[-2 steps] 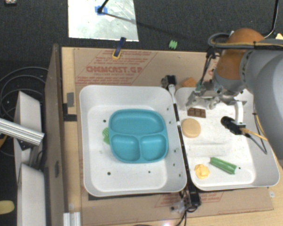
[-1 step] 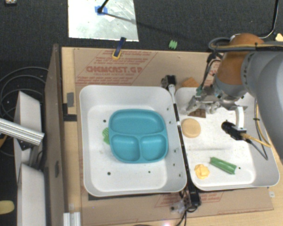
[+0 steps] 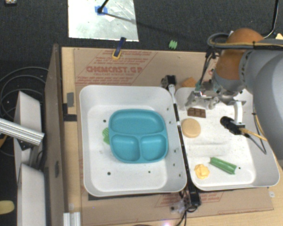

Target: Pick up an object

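You could not tell whether the jaws were apart or together. They hung over the far left corner of the right bin [image 3: 218, 145]. Just beside them, toward you, a brown block [image 3: 196, 112] lay on the bin floor, and a tan disc [image 3: 191, 127] lay close below it. Along the near side, a green stick [image 3: 223, 165] lay next to a yellow lump [image 3: 202, 171]. The left bin [image 3: 94, 108] held a teal plate [image 3: 137, 135], with a green bit [image 3: 105, 134] at its left edge.
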`<state>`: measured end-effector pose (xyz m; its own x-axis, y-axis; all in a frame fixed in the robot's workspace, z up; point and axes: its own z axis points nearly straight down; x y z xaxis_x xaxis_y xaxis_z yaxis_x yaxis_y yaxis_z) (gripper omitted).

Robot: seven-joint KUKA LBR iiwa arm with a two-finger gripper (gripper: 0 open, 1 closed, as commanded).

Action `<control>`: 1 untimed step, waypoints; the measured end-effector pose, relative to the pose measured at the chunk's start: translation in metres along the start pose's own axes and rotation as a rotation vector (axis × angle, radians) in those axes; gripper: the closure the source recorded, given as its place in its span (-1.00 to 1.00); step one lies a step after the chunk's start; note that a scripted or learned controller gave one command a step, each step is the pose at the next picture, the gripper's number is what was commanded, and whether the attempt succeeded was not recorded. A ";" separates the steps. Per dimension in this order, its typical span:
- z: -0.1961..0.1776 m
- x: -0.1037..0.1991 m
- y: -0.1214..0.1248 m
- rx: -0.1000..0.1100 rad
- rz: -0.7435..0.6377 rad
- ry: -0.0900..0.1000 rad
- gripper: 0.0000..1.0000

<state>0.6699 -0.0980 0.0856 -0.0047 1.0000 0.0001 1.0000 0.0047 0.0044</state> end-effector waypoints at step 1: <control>0.000 0.004 -0.001 0.001 -0.001 -0.001 -1.00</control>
<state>0.6693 -0.0938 0.0851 -0.0053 1.0000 -0.0005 1.0000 0.0053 0.0030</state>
